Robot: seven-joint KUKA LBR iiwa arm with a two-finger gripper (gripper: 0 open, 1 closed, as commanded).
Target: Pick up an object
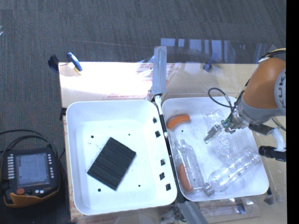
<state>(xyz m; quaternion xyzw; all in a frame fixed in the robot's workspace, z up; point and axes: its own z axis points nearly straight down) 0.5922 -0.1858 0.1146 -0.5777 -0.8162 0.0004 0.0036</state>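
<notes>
The right bin [261, 190] holds a clear plastic bottle [189, 164] lying near its left side and a second clear bottle [233, 168] lying slantwise at the lower right. An orange sausage-shaped piece [178, 120] lies at the bin's upper left, another orange piece [183, 177] lies beside the first bottle. Crumpled clear plastic [223, 143] sits in the middle. My gripper [213, 132] hangs over the middle of this bin, above the crumpled plastic, its fingers pointing down-left. Nothing shows between its fingers.
The left bin [74, 125] holds a flat black ribbed pad [112, 163]. A grey divider bar [159, 76] stands between the bins at the back. A teach pendant [29, 172] lies on the floor at the left. A clear screen [215, 50] stands behind the right bin.
</notes>
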